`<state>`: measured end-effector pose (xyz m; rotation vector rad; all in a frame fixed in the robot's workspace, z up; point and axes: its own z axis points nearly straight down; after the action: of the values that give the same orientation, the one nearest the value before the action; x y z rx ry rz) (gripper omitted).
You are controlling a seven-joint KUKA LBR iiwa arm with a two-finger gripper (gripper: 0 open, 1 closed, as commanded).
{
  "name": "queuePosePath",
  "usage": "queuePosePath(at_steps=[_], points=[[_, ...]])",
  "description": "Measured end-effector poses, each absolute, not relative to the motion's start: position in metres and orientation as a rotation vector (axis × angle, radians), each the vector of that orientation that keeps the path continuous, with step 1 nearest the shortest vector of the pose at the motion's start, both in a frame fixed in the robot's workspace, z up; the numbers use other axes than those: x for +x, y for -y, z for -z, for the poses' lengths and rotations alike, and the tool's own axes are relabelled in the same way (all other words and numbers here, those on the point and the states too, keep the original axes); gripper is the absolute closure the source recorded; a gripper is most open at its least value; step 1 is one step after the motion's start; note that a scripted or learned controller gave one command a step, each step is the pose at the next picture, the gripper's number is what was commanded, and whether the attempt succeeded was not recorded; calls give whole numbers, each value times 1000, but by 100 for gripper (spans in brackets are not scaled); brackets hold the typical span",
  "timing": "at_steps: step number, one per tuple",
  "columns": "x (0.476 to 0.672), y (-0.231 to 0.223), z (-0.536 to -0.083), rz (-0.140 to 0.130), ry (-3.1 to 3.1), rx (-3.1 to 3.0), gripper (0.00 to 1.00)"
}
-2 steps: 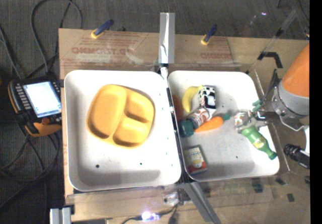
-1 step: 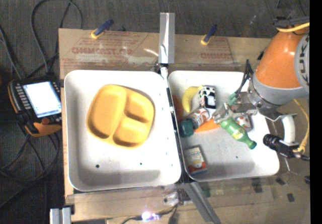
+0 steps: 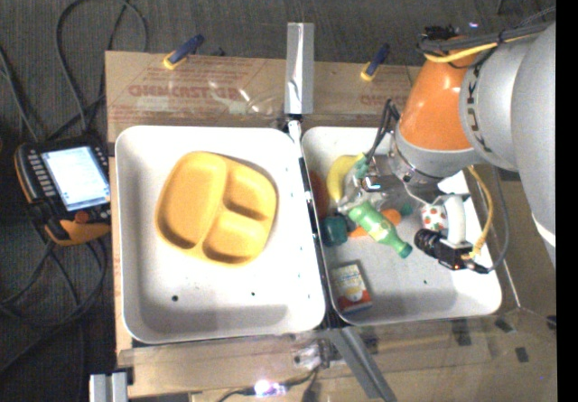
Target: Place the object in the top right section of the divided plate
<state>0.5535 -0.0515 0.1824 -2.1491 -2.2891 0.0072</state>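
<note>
The yellow divided plate (image 3: pixel 217 208) lies in the left bin (image 3: pixel 144 301), its three sections bare. My gripper (image 3: pixel 363 189) hangs low in the right bin (image 3: pixel 433 294), over a cluster of small items. Just below it lies a green bottle (image 3: pixel 385 231), tilted down to the right, with an orange piece (image 3: pixel 361 230) against it. A yellow banana-like object (image 3: pixel 340 172) sits right beside the gripper on its upper left. The wrist hides whatever lies directly under it.
A teal object (image 3: pixel 336 229) and a red strip (image 3: pixel 313 194) lie by the right bin's left wall. A small printed box (image 3: pixel 350 285) rests near its front edge. A white spotted item (image 3: pixel 436 214) sits under the arm. A tablet (image 3: pixel 72 176) lies left of the bench.
</note>
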Motion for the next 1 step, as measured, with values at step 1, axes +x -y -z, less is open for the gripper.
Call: queuePosePath(at_steps=[1], points=[[582, -29, -182, -6, 2218, -2222, 100]])
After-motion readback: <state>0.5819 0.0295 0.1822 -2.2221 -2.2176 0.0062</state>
